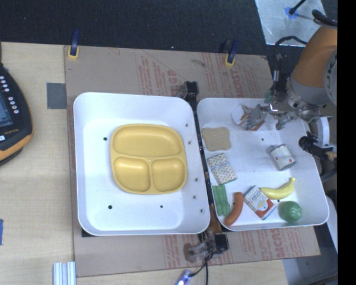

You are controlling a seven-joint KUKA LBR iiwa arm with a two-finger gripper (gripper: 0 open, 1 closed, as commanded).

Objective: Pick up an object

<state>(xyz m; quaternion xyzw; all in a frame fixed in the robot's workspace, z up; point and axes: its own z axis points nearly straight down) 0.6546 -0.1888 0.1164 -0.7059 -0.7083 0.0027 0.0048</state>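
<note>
- Banana (pixel 279 189) and other small items crowd the lower right bin (pixel 258 144); you risk a miss.
- Hand (pixel 258 116) sits upper right over something unclear; I cannot tell its state.

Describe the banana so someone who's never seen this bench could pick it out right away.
Look in the right white bin, toward its near right corner. The banana lies there, just above the green lime and beside a red-and-white packet. It is the only yellow, curved thing in that bin.
</note>
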